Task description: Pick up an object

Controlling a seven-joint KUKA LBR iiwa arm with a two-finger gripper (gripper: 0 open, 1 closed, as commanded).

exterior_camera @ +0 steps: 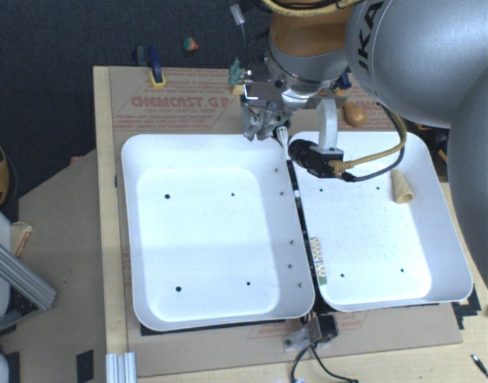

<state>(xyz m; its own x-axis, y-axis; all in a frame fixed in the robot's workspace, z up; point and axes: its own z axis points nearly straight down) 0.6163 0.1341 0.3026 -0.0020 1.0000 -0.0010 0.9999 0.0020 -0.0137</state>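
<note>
Item one: my jaws (263, 128). They are hanging over the far rim of the left bin (140, 214), close to its far right corner and just beside the seam where the two bins are meeting. They are pointing down. I cannot tell from this slant whether they are spread or pressed together, and I am seeing nothing between them.

Item two: my arm (419, 46). It is reaching in from the right, grey casing crossing the far right corner of the table (116, 325), with the orange band (307, 10) sitting just above the wrist.

Item three: a black fitting with a tan cable (375, 159). It is hanging beside my wrist, over the far left corner of the right bin (435, 286), the cable looping rightward.

Item four: a small tan cork-like piece (401, 187). It is lying on the floor of the right bin, near that bin's right rim in its far half, well apart from my jaws.

Item five: a rounded orange-brown object (355, 114). It is resting on the table just beyond the far rim of the right bin.

Item six: a small printed slip (319, 262). It is lying along the seam between the bins, toward the near side.

Item seven: a clamp (155, 67) with a yellow and blue body. It is gripping the far edge of the table, toward its left corner.

Item eight: printed red lettering (180, 102). It is running along the table's far strip, behind the left bin.
</note>
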